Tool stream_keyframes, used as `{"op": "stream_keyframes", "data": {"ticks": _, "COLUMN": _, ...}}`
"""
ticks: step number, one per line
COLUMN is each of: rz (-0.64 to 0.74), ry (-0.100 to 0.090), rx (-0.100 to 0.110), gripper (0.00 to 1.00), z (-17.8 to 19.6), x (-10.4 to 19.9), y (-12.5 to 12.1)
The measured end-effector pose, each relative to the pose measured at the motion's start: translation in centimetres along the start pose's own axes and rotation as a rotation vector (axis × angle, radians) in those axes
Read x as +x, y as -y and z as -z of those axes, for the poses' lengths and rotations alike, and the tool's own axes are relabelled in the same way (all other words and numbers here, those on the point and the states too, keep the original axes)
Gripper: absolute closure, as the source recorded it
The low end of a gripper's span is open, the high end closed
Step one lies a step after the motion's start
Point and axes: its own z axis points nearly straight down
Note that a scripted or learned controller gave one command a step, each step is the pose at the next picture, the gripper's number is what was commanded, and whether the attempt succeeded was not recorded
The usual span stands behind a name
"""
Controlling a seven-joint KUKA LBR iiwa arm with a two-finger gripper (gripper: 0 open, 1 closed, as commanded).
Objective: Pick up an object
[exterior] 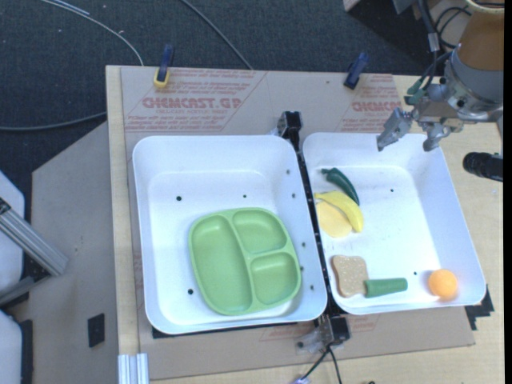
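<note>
Grey metal fingers (411,134) are seen spread apart with nothing between them, over the right bin's (460,214) far rim. Below them are laid a curved green pepper (342,185), smooth yellow banana (342,208) and round orange (442,283).

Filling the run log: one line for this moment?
gripper: open, holding nothing, above right bin's far edge | orange: in right bin | green tray: left bin

Glossy white plastic bins (152,214); matt green plastic tray (240,258).
</note>
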Motion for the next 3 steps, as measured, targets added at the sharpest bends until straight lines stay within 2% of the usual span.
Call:
{"op": "stream_keyframes", "data": {"ticks": 1, "rz": 0.002, "ry": 0.002, "rx": -0.013, "gripper": 0.00, "z": 0.7, "x": 0.0, "y": -0.2}}
{"op": "stream_keyframes", "data": {"ticks": 2, "rz": 0.002, "ry": 0.001, "rx": -0.007, "gripper": 0.00, "z": -4.1, "x": 0.8, "y": 0.3}}
{"op": "stream_keyframes", "data": {"ticks": 3, "rz": 0.001, "ry": 0.001, "rx": -0.007, "gripper": 0.00, "z": -9.2, "x": -0.1, "y": -0.1}}
